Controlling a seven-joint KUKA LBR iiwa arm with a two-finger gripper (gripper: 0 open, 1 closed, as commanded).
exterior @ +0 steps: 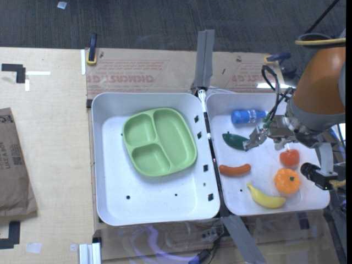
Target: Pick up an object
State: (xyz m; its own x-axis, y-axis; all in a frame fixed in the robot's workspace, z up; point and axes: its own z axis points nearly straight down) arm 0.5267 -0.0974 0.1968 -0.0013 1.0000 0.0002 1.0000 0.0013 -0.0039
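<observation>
The right bin (308, 203) holds several toy foods: a blue bottle (247, 116) at the back, a dark green vegetable (235, 141), a red-orange sausage (235, 170), a yellow banana (265, 197), an orange pumpkin (287, 181) and a small red tomato (290, 157). My gripper (258, 138) hangs over the middle of this bin, just right of the green vegetable and below the bottle. Its metal fingers point left and down, and nothing shows between them. The grey arm with its orange band (324, 84) comes in from the right.
The left bin (110, 191) carries a light green divided plate (159, 142). A divider with black clips (208, 142) runs between the bins. Cardboard (143, 73) lies behind them, a brown paper bag (14, 164) at far left. Black cables (272, 81) loop near the wrist.
</observation>
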